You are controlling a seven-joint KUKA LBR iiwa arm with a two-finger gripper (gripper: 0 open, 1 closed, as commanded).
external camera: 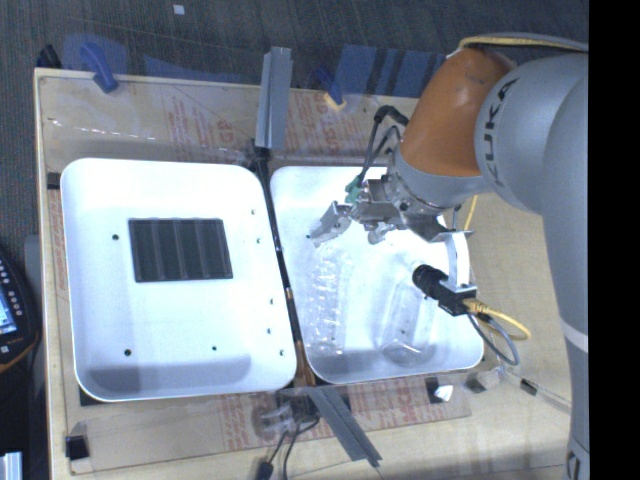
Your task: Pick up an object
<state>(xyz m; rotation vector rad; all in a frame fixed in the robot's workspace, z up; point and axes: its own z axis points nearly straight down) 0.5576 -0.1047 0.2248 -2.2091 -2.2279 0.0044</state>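
End effector [345, 218] over right bin [300, 268], clear bottles [325, 298]

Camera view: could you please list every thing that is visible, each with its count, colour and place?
Bins: two, white, side by side on the bench.
Grate: one, dark, ribbed, in the floor of the left bin.
Clear bottle: one, transparent, lying in the right bin, left part.
Clear cup: one, transparent, in the right bin, near its front edge.
Bench: one, light wood, under the bins.
Arm: one, grey with orange band, reaching in from the right.
Gripper: one, metal, above the right bin, over the bottle's top end.
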